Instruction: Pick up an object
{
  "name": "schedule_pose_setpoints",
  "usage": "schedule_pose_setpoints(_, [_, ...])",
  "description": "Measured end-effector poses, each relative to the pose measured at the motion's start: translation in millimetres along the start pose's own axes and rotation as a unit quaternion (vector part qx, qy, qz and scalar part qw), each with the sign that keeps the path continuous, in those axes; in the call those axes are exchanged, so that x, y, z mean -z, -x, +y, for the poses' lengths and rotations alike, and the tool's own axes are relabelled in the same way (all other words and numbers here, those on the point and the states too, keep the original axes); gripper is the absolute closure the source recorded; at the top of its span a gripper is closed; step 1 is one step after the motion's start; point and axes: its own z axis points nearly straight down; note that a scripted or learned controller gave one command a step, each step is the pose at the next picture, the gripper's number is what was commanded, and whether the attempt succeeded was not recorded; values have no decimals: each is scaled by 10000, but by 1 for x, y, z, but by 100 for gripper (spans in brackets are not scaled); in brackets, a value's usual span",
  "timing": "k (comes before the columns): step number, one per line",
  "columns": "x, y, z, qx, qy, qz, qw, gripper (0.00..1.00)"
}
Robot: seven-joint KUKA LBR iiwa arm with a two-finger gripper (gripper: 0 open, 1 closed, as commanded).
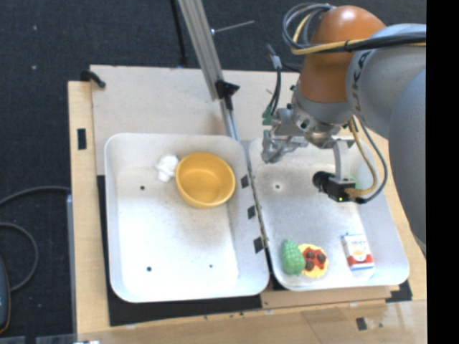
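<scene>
My gripper point(275, 150) hangs over the far left corner of the right bin point(391, 224), close to the divide between the two bins. I see nothing held under it. At the right bin's near edge lie a green knobbly toy point(291, 257), a yellow and red item point(314, 259) touching it, and a small white and red carton point(357, 252). In the left bin point(118, 213) a yellow bowl point(206, 179) stands upright near the far side, and a small white crumpled piece point(167, 166) lies against its left.
A slanted metal pole point(204, 49) rises from behind the bins, just left of the gripper. A black fitting with a green light point(334, 185) hangs on cables from the wrist over the right bin. The bench's wooden edge point(80, 192) frames the bins.
</scene>
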Motion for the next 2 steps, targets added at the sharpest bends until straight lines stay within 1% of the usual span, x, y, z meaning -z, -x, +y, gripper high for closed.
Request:
schedule_pose_setpoints(1, [9,-53,6,9,1,6,10000,100])
schedule_pose_setpoints(2, [-10,-97,7,-5,-19,-7,10000,100])
